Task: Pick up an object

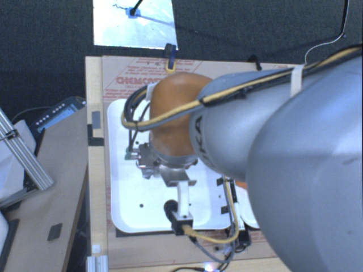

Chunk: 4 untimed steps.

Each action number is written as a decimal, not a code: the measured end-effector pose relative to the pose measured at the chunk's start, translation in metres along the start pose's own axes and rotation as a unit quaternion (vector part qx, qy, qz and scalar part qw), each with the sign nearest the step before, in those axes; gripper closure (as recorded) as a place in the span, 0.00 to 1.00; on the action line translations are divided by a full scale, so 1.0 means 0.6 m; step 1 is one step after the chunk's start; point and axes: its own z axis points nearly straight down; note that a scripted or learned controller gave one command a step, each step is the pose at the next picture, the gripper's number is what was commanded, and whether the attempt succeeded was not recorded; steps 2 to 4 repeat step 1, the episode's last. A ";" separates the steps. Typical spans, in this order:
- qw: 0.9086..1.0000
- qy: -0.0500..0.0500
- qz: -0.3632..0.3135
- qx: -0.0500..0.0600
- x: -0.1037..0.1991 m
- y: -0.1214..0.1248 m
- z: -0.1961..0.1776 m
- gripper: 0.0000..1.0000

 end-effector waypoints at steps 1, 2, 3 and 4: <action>1.000 -0.003 0.002 0.003 -0.021 0.116 0.072 1.00; 1.000 -0.003 0.002 0.003 -0.021 0.116 0.072 1.00; 1.000 -0.003 0.002 0.003 -0.021 0.116 0.072 1.00; 1.000 -0.003 0.002 0.003 -0.021 0.116 0.072 1.00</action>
